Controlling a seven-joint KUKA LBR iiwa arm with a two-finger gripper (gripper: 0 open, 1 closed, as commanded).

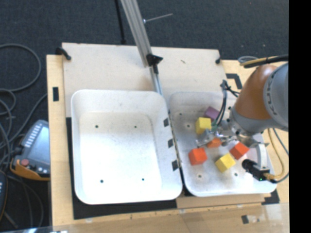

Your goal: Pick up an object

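Arm (260, 98) reaching into the right bin (194, 181) at the frame's right, over a cluster of blocks.
Gripper (216, 139) hanging low at the bin's middle, over a small orange block (214, 143); whether it is apart or together cannot be told. Lying around it: yellow block (203, 125) and purple block (212, 113) above, orange-red cube (197, 156) lower left, yellow cube (225, 162) below, red block (238, 150) to the right. Left bin (121, 144) sitting beside it on the bench (112, 67).

white bins (121, 98) | yellow cubes (203, 125) | orange blocks (197, 156) | purple block (212, 113) | orange-banded grey arm (260, 98)
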